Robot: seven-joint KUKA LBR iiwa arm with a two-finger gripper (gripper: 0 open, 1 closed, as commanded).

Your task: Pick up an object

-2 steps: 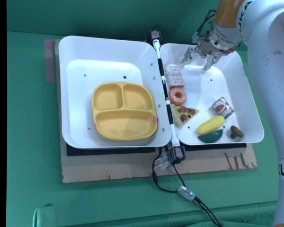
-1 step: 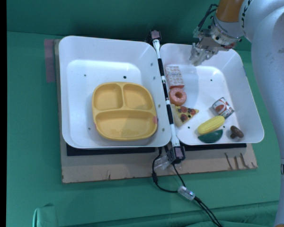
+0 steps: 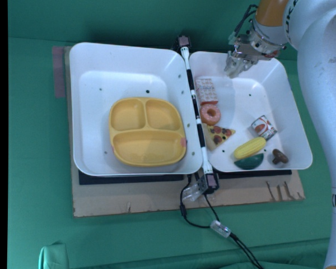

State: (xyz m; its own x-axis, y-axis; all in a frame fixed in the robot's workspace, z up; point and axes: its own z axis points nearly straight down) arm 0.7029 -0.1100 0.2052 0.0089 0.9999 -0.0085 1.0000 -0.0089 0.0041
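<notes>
Nearest to us, a black cable [image 3: 213, 217] with a small white connector trails off the near edge of the cardboard sheet [image 3: 129, 198] that lies under both bins on the green surface [image 3: 129, 240]. We see the things to pick from in the right bin [image 3: 294, 122]. A corn cob [image 3: 250, 148] lies near its near wall with a dark green wedge [image 3: 249, 162] just beside it on the near side and a small brown piece [image 3: 279, 157] to its right. A small red-and-white can [image 3: 264, 127] lies tilted a little farther back. Along the bin's left wall we find a pizza slice [image 3: 217, 135], a pink-iced donut [image 3: 210, 114] just behind it, and a red-and-white carton [image 3: 206, 89] behind that.

Our pincer [image 3: 236, 67] hangs over the far edge of the right bin, well apart from every one of these things. Its fingers point down and look slightly parted, with nothing between them.

Moving outward, the left bin [image 3: 89, 94] holds a yellow divided plate [image 3: 147, 131] with three compartments, lying flat toward its near right part. A black-and-white striped bar [image 3: 191, 94] runs between the two bins.
</notes>
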